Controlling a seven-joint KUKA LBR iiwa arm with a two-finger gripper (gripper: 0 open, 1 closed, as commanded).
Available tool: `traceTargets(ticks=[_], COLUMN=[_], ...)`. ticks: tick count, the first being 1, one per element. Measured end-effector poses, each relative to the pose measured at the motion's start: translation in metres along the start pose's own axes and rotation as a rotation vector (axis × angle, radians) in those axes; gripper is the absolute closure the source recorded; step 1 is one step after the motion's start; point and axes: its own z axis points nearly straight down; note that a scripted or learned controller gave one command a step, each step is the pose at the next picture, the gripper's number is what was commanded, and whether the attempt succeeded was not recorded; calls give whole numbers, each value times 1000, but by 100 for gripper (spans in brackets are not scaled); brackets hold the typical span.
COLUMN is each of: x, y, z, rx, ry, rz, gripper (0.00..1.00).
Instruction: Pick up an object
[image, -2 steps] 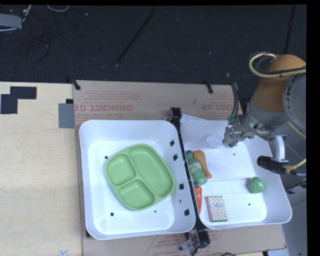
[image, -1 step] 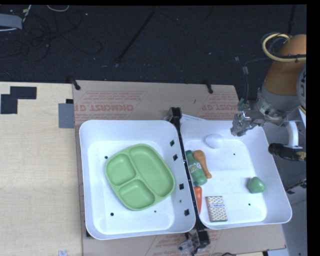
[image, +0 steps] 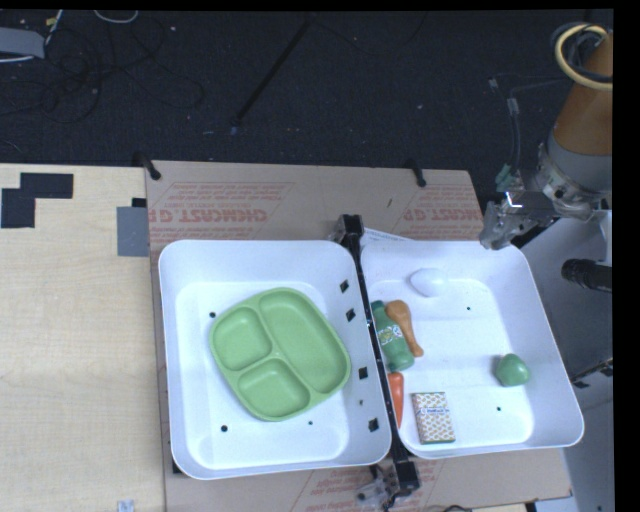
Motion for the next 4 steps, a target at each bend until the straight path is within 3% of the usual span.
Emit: traceTargets(ticks=[1, 4], x=[0, 147], y=[0, -24], z=[-4, 2], rx=[4, 8], ry=[0, 2], rz=[-3, -3], gripper=[100, 100])
